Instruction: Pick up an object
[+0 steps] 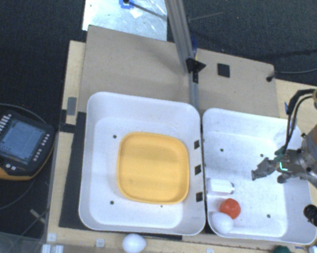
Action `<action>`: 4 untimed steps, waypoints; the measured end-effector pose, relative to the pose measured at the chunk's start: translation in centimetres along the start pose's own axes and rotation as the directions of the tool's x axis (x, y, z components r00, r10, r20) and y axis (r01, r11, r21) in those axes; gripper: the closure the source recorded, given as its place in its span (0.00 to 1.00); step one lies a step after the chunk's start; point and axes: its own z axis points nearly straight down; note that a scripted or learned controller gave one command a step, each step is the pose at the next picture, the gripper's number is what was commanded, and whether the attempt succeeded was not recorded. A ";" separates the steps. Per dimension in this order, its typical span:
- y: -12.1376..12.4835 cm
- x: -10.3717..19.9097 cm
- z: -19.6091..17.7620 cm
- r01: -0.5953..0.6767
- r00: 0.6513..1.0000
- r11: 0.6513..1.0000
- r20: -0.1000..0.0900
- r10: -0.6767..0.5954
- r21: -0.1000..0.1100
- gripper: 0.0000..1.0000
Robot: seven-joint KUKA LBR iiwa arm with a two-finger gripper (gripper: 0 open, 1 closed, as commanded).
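The gripper is seen open and empty over the right bin; the orange ball, near that bin's front-left corner, should be centred between the fingers before closing

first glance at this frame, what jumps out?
The big yellow square plate lying flat in the left bin, filling most of its floor. Next, the gripper hanging over the right bin, apart from the cluster at that bin's near-left corner: an orange-red ball, a white block and a white egg-shaped object. Another white egg shape sits on the bench in front of the left bin.
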 end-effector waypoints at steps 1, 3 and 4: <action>0.0 0.0 0.0 0.000 1.000 1.000 0.000 0.000 0.000 0.00; 0.1 -0.2 11.5 0.000 1.000 1.000 -0.001 0.000 0.004 0.00; 0.1 -0.2 12.5 0.000 1.000 1.000 0.000 0.000 0.001 0.00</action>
